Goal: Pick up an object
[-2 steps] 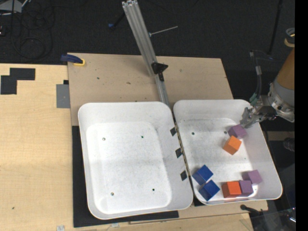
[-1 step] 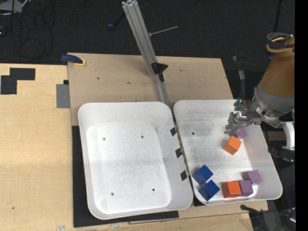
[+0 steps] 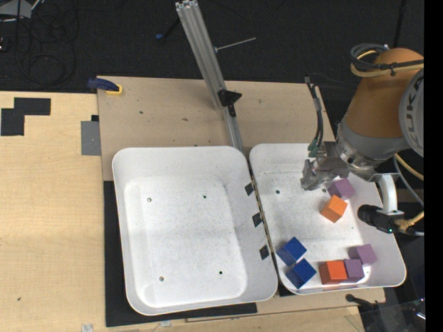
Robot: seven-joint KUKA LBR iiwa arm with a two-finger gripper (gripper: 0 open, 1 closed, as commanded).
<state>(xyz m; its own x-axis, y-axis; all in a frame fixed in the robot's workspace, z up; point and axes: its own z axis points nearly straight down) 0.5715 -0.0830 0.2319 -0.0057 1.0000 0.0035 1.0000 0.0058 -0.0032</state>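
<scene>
My gripper [image 3: 313, 178] hangs low over the upper middle of the right bin [image 3: 287, 159], its grey fingers pointing down toward the bin floor. A purple block [image 3: 341, 187] lies just to its right, partly under the wrist. An orange block [image 3: 333, 209] sits a little below that. At the bin's front lie two blue blocks [image 3: 293, 250] [image 3: 302, 273], a red-orange block [image 3: 334, 272], and two more purple blocks [image 3: 354, 269] [image 3: 363, 254]. Nothing shows between the fingers.
The left bin [image 3: 131, 171] sits beside the right one, divided from it by a ridge with black clips [image 3: 257, 219]. A slanted metal rail [image 3: 208, 61] rises behind the bins. The arm's orange band [image 3: 377, 102] fills the upper right.
</scene>
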